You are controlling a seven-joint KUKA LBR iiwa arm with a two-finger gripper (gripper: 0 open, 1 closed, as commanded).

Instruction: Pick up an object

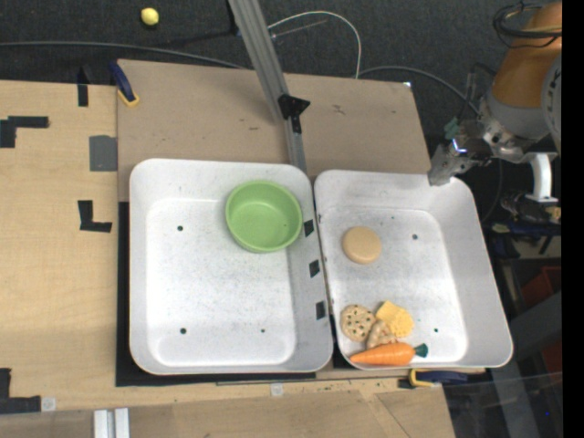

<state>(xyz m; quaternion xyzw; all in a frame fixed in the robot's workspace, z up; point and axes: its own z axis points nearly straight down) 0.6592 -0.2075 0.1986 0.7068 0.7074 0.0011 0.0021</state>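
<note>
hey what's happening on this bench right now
A robot arm reaches in from the right, its gripper hovering over the back right corner of the right bin, holding nothing. That bin holds a tan round piece, and near its front edge a cookie, a yellow piece and a carrot. The left bin holds a green bowl.

**A robotics lab bench**

I am looking down on a lab test rig: 2 white bins (219, 359) on a plywood bench (55, 245) marked with black tape (88, 215), loose cables (319, 26), dark carpet (73, 7), and a metal camera pole (260, 44).
</note>
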